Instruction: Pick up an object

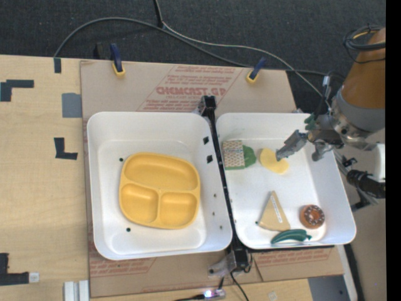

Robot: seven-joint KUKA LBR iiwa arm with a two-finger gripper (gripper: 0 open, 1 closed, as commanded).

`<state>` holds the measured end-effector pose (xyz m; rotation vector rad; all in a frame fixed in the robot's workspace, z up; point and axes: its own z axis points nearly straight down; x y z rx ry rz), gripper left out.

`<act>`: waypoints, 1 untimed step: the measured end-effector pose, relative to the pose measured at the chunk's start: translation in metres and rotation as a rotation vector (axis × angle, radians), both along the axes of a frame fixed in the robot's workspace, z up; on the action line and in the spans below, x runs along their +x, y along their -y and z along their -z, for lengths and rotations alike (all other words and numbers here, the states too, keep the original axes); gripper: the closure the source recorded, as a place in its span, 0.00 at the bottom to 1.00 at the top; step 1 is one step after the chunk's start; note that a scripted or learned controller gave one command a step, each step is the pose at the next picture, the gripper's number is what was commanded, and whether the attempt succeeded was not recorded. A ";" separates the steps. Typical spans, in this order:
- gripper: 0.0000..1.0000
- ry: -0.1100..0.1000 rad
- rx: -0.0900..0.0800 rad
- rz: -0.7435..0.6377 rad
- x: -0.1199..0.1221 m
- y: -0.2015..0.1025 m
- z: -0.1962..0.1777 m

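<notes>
My gripper [305,150] hangs over the upper right part of the right bin [326,187], open, with nothing between its fingers. One finger [290,147] points down toward a small yellow piece [273,161] and ends just above its right edge; I cannot tell if they touch. Left of that piece lies a green item with a tan waffle-patterned pad [237,155], against the bin's left wall. At the bin's front sit a tan wedge [274,212], a brown donut [311,216] and a dark green pepper-like piece [290,236].
The left bin [106,137] holds a yellow divided plate [160,189]. A black divider [219,174] runs between the two bins. Cables cross the dark floor behind the bench. Two clamps [116,61] hold the cardboard sheet at the back.
</notes>
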<state>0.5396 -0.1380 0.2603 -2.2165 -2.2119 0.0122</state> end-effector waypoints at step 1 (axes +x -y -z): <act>0.00 0.011 -0.002 -0.004 0.002 0.000 -0.006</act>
